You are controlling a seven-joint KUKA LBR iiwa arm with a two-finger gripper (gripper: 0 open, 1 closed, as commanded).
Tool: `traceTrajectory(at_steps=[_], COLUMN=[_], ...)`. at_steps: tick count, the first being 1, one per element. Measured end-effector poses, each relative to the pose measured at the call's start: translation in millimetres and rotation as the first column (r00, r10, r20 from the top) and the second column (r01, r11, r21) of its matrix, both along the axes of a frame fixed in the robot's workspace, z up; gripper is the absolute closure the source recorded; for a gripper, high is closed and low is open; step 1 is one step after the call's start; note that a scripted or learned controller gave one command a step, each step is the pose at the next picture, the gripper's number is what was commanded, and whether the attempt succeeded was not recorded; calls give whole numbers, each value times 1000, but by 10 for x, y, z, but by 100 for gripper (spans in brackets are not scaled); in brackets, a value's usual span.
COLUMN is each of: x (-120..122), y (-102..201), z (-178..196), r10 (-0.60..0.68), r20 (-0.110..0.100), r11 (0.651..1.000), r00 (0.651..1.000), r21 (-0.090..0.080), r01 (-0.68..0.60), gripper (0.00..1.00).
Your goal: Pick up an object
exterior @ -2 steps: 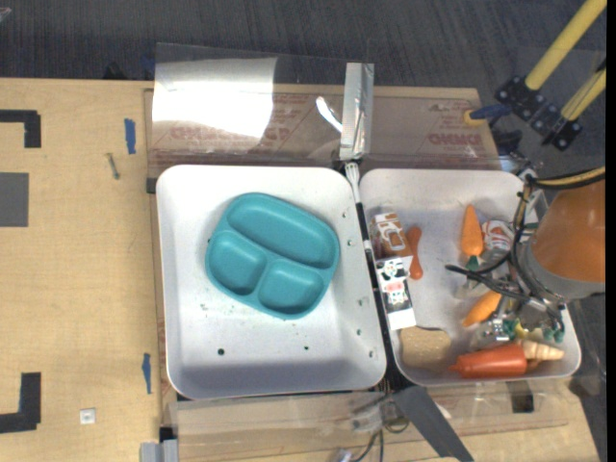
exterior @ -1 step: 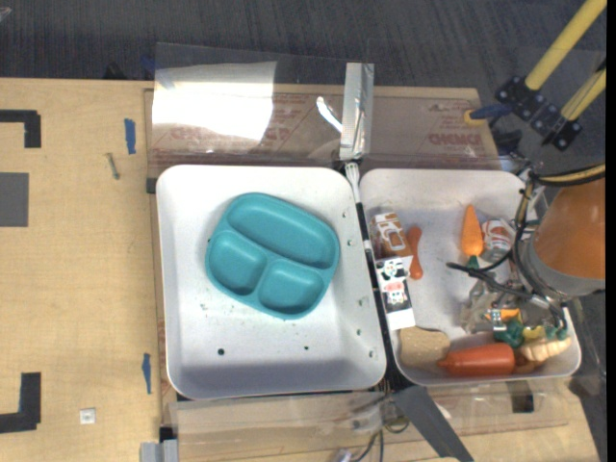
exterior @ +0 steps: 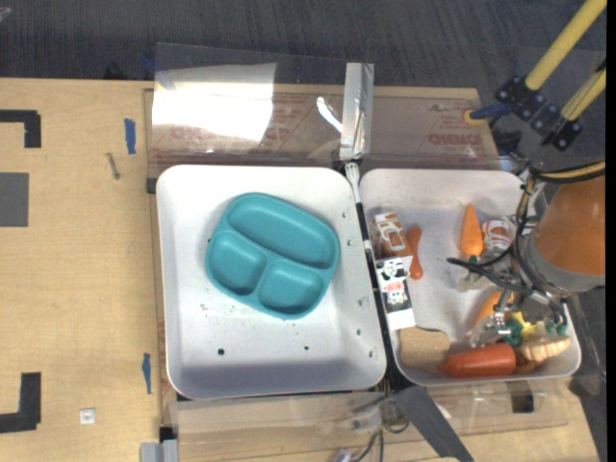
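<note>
The right bin holds a jumble of toy foods. An orange carrot lies near its far side, and a small printed box and a thin orange stick lie at its left wall. A tan bread slice and a red sausage rest along the near wall. My gripper is low in this bin, just above the sausage and beside some small green and yellow pieces. The wrist and cables hide its tips.
In the left bin sits a teal divided plate. A black-and-white card lies against the divider between the bins. The arm's orange band hangs over the right bin's right edge. A clear sheet stands behind the bins.
</note>
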State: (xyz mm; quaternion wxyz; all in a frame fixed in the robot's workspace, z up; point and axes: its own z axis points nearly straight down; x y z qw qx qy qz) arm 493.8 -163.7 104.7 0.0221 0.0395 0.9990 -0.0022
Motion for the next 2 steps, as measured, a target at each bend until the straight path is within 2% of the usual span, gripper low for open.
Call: traceTrajectory(at_steps=[1, 2], x=[-9, -9], y=[-51, -101], z=[-112, -112], r10=[-5, 101], r20=[-2, -1], r11=[1000, 995], r00=[1000, 995], r21=[1, -4], r01=[5, -101], gripper=[0, 0])
